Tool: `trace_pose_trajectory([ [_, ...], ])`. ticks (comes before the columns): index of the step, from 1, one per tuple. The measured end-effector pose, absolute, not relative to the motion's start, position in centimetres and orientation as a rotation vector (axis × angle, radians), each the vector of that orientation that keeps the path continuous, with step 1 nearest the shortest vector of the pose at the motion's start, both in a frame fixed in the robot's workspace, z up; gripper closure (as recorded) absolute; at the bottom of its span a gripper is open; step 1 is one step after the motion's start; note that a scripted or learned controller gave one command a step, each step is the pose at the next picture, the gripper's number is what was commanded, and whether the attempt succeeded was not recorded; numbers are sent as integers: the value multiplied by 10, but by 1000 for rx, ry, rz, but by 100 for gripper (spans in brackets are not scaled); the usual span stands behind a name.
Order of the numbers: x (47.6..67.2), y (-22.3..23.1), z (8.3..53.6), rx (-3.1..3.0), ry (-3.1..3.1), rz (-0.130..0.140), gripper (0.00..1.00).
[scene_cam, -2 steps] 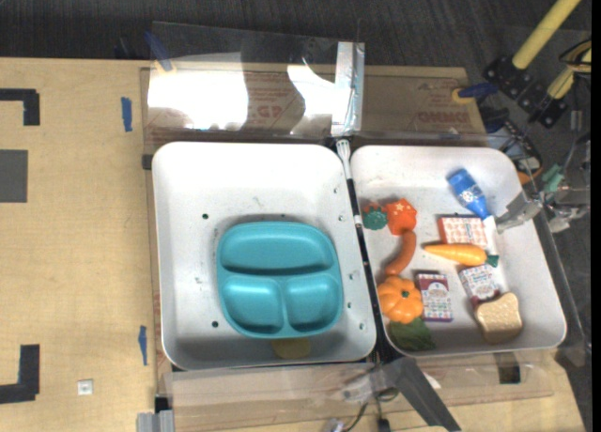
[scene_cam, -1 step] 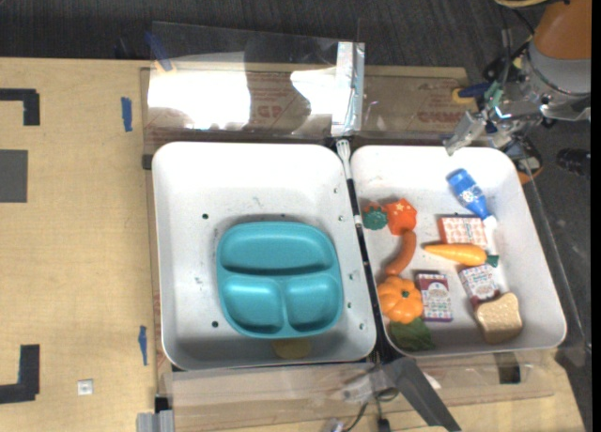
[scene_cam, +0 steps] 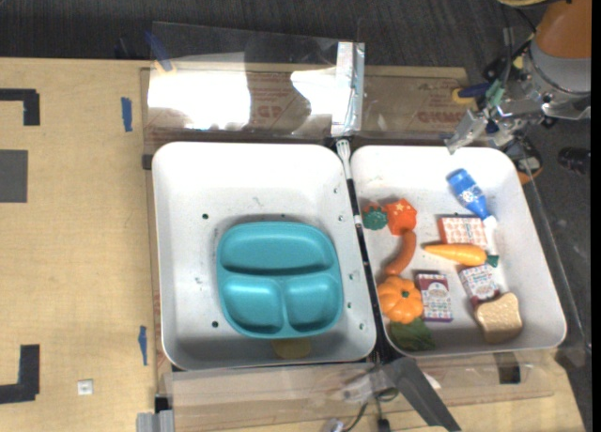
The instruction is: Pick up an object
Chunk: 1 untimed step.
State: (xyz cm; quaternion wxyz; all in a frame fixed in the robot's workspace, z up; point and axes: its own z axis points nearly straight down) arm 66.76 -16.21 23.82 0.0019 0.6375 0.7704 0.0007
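A teal divided tray (scene_cam: 279,276) is sitting in the left bin (scene_cam: 178,177). Toys are crowding the right bin (scene_cam: 540,270), a blue bottle (scene_cam: 467,190) lying diagonally near its far rim. The gripper (scene_cam: 479,125) is hovering above that rim, its opening impossible to tell.

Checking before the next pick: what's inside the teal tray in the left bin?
The teal tray shows three bare compartments. Something yellowish pokes out from under its near edge; the tray covers the rest, so I cannot identify it.
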Motion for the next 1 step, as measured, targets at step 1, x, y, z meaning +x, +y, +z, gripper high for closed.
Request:
trace_pose_trajectory([
  [1,660,-155,222,1872,2523,0,0],
])
